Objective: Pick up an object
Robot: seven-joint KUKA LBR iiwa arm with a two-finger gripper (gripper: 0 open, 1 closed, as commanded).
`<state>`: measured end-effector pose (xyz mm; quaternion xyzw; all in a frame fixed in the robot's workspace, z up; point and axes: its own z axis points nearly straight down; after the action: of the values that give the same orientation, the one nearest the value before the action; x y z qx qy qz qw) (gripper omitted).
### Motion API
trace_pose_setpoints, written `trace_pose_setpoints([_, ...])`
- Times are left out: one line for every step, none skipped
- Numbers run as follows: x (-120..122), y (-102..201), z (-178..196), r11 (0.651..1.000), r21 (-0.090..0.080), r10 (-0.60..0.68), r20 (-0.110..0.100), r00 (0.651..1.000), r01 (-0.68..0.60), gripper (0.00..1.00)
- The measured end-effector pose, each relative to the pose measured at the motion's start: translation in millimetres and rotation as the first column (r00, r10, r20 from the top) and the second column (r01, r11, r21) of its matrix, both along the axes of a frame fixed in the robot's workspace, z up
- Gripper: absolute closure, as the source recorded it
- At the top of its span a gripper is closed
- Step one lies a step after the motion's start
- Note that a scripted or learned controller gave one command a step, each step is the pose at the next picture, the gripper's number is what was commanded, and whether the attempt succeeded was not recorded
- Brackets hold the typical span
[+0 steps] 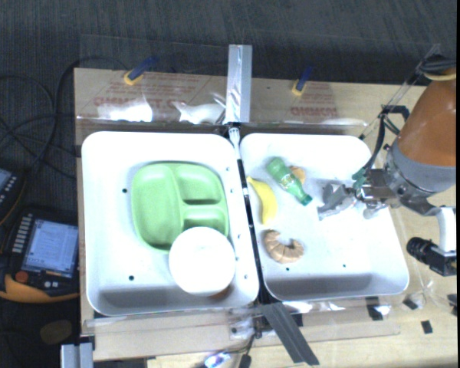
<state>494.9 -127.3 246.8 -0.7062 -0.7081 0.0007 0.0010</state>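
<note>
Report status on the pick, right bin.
Gripper low over right bin, nothing seen between fingers. Green bottle, banana, croissant loose in bin. Bottle nearest, just left of gripper; path unobstructed.

Right bin: green bottle (288,179), banana (264,199), croissant (283,246).

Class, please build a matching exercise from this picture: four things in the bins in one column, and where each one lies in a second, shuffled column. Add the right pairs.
Things
1. green divided tray
2. white round plate
3. banana
4. croissant

Places
A. right bin, along its left wall
B. left bin, middle
C. right bin, near its front left
D. left bin, front right, overlapping the tray

Pairs: 1-B, 2-D, 3-A, 4-C
</note>
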Motion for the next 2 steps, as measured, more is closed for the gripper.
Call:
trace_pose_setpoints([71.0, 8.6, -7.6, 0.945, 0.0, 0.326, 0.001, 0.945, -0.326, 0.0])
trace_pose_setpoints([153.0, 15.9, -132.6, 0.945, -0.002, 0.327, 0.001, 0.945, -0.327, 0.0])
